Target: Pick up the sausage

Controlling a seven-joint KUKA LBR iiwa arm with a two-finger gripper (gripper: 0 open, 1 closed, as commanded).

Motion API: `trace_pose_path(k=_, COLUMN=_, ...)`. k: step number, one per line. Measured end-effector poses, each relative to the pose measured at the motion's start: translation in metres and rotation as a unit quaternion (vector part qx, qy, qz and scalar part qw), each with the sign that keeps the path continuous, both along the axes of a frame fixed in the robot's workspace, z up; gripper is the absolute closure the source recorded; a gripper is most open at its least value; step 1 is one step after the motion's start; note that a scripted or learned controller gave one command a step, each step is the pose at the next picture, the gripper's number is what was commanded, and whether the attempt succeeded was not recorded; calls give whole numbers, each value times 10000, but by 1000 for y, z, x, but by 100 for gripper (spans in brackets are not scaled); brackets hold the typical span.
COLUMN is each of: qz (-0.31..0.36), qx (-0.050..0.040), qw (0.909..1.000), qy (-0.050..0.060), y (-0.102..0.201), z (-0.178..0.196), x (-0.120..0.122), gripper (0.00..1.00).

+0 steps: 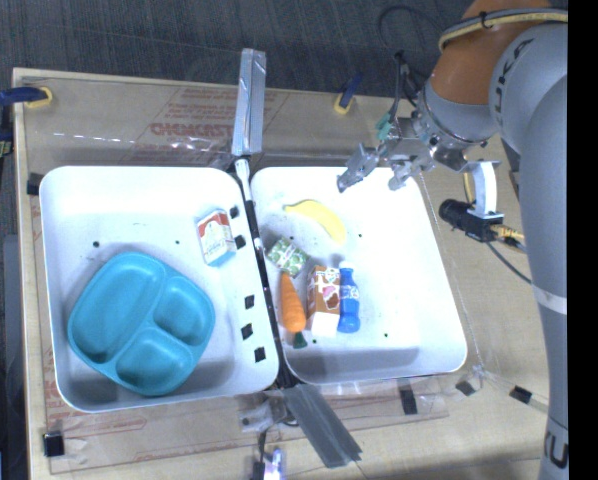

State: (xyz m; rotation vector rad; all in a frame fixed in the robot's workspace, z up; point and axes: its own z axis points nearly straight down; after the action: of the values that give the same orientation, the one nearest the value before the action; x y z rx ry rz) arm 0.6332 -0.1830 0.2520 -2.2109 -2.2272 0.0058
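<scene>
My gripper (375,176) hangs over the far rim of the right bin (434,268), open, with nothing between its fingers (351,176). Nearer the camera and to the left, an orange elongated piece (292,303) with a dark green tip lies against the bin's left wall; I cannot tell whether it is the sausage or a carrot. It is well apart from the gripper. A yellow banana (317,218) lies between the two, just below the gripper.
Packed beside the orange piece are a green-and-white packet (287,257), a small brown carton (325,293) and a blue bottle (348,301). The left bin (69,193) holds a blue divided tray (141,320) and a red-and-white carton (214,236).
</scene>
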Motion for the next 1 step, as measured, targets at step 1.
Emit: trace_pose_path(k=1, qz=-365, qx=0, qw=9993, qy=3, y=-5, z=-91, x=-57, gripper=0)
